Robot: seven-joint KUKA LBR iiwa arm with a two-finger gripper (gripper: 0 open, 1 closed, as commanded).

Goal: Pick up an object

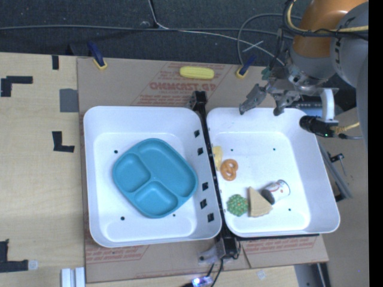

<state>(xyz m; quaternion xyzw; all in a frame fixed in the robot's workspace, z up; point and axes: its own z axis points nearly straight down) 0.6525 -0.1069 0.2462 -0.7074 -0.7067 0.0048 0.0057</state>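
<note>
My gripper (262,104) hangs above the far rim of the right bin (299,137), its two fingers spread apart with nothing between them. Well below it in that bin lie an orange pretzel (229,169), a pale yellow piece (217,155), a green broccoli floret (237,205), a tan sandwich wedge (258,202) and a small can (277,189) on its side. The left bin (102,130) holds a blue divided plate (154,177).
A yellow banana-shaped toy (196,72) lies on the cardboard behind the bins. Blue-and-yellow clamps (97,57) hold the cardboard at the back. Cables loop around the arm's wrist (311,70) at upper right. A black divider (206,160) runs between the bins.
</note>
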